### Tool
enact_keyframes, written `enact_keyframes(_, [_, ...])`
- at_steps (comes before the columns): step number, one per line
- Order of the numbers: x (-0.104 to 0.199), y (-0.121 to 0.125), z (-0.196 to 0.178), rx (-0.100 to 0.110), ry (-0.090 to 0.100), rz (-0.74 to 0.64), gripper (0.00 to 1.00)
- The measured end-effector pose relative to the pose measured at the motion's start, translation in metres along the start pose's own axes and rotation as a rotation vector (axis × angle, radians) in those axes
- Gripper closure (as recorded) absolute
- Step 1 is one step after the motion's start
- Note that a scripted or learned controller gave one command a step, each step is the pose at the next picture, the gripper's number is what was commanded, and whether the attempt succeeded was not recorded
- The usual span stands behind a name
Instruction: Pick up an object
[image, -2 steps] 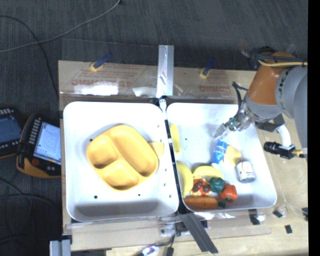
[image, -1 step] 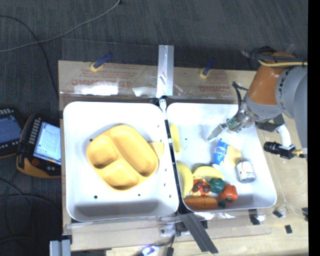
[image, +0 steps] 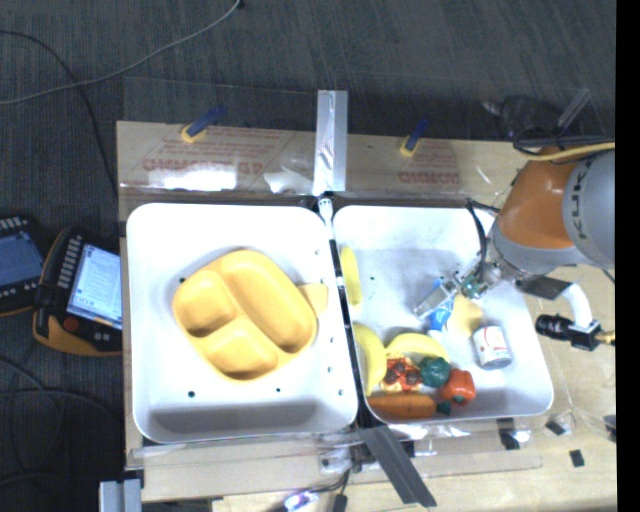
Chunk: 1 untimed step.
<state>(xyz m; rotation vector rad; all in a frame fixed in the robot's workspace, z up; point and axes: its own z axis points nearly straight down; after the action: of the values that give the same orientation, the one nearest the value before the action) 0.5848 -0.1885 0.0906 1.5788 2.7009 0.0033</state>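
The grey arm with its orange band (image: 535, 215) reached in from the right of the frame; its end effector (image: 445, 293) hung low in the right white bin (image: 400, 240), just above a small blue object (image: 438, 320); whether it was open or closed I could not tell, nor whether it held anything. Lower right lay a small white canister with a red label (image: 491, 345); it looked light and stiff, maybe slippery, best pinched across its round sides. A yellow divided plastic tray (image: 245, 312) filled the left white bin (image: 160, 400).
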Motion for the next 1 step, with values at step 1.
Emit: enact_keyframes(1, [0.0006, 0.0026, -0.0108, -0.005, 0.0, -0.001, 1.0])
